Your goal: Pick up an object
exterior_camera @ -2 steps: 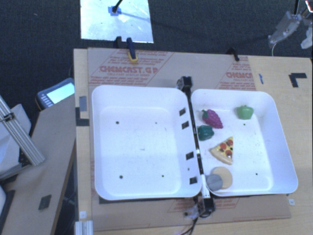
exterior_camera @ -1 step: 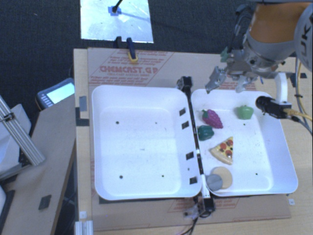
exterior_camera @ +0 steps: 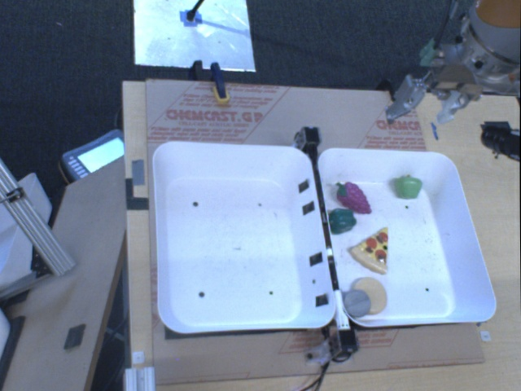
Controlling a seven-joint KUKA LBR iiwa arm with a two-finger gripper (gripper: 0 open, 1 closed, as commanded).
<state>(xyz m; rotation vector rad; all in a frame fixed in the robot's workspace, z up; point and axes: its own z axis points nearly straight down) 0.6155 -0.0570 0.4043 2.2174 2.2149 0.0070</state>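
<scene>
The right bin holds several small toys: a purple grape bunch, a light green pepper, a dark green vegetable, a pizza slice, a tan round cookie and a grey disc. My gripper hangs above the bench past the right bin's far edge, well behind the pepper. Its fingers are open with nothing between them. The arm's orange band shows at the top right corner.
The left bin lies beside the right one, with a black hinge strip between them. A shiny metal sheet and a yellow-blue clamp are at the back. A small screen and an aluminium rail stand at the left.
</scene>
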